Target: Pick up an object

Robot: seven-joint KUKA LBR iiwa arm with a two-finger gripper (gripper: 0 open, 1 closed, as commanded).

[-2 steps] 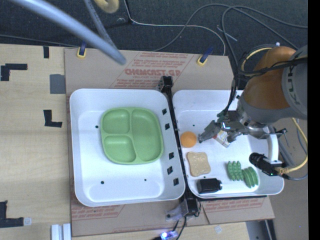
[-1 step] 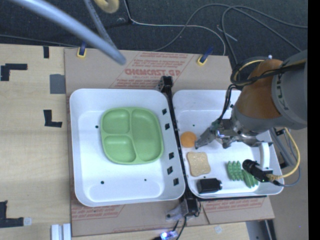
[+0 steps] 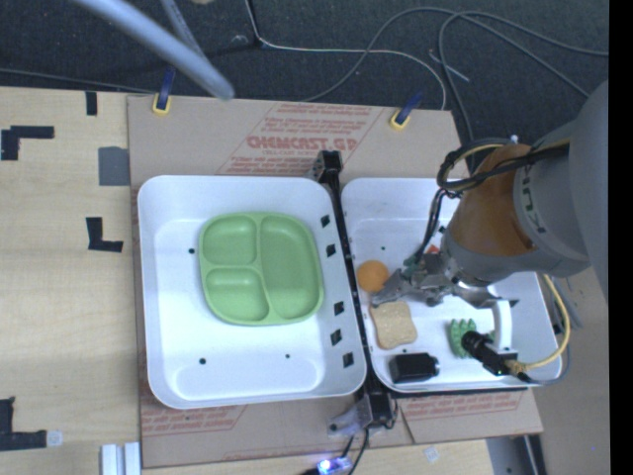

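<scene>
We see the end effector [image 3: 404, 283] low in the right bin [image 3: 534, 374], between orange ball [image 3: 372, 275] at 11 o'clock and bread slice [image 3: 394, 324] at 6. Grip state: we cannot tell. Nothing lifted; the pick remains.

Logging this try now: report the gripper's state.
Gripper: low in the right bin, above the tan sponge, beside the orange ball; open or closed cannot be told.
</scene>
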